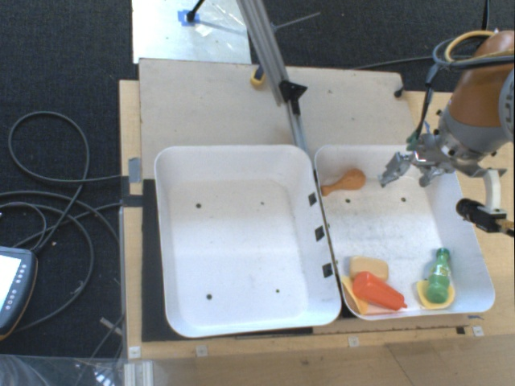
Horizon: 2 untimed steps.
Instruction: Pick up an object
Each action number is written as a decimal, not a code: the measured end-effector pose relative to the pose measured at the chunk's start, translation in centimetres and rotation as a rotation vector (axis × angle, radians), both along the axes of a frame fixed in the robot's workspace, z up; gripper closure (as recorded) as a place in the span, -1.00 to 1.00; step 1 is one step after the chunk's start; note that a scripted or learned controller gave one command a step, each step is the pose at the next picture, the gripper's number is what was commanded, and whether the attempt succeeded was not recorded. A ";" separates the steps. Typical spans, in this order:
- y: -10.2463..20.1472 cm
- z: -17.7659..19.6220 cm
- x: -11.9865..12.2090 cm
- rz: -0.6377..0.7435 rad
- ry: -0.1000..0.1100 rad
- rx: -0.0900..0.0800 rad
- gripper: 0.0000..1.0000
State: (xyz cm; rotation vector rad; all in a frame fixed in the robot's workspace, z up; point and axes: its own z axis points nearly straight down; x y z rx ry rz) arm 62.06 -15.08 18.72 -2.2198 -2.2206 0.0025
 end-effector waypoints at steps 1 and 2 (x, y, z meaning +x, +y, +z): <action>-0.1 -4.5 -0.8 0.000 0.001 0.001 -1.00; -0.1 -3.1 -0.5 0.000 -0.007 -0.001 1.00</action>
